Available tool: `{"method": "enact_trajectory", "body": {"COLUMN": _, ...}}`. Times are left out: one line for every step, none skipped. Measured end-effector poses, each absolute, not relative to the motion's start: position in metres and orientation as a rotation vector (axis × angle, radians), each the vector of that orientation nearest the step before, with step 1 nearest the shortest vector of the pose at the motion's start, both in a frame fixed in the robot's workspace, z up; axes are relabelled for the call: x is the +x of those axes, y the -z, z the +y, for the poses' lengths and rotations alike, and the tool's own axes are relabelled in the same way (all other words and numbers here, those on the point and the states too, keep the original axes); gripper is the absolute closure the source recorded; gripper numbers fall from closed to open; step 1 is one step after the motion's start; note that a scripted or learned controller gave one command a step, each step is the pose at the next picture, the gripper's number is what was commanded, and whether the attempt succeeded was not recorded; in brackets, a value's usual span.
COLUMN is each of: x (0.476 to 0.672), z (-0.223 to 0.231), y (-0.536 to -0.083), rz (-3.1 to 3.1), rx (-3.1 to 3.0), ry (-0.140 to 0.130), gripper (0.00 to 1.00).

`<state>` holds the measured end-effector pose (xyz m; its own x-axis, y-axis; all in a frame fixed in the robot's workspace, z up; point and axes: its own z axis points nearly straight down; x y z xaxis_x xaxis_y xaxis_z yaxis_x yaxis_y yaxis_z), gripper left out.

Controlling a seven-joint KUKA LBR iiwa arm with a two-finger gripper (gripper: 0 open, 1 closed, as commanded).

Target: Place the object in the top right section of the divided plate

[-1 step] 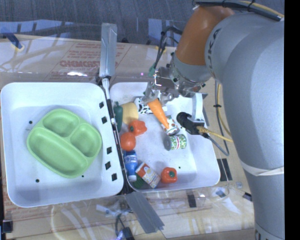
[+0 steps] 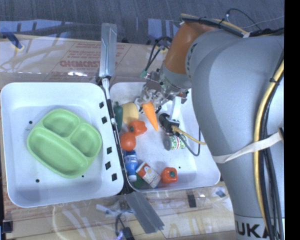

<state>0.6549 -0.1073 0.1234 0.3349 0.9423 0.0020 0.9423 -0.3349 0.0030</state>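
White bins (image 2: 20, 184) | cardboard bench (image 2: 45, 59) | grey carpet (image 2: 65, 4)

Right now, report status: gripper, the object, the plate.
Gripper over the right bin, at the carrot; grip unconfirmed. Green divided plate in the left bin, no food on it. Other toy food crowds the carrot.

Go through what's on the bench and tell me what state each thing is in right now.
Green plate: nothing in its sections, left bin.
Carrot: tilted, right below the gripper, right bin.
Tomato: resting in right bin.
Carton: lying on its side.
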Motion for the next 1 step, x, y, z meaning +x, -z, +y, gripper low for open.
{"method": "enact_trajectory", "body": {"x": 0.57, "z": -0.1111, "y": -0.0879, "rz": 1.409, "rx": 2.816, "ry": 0.015, "gripper": 1.0}}
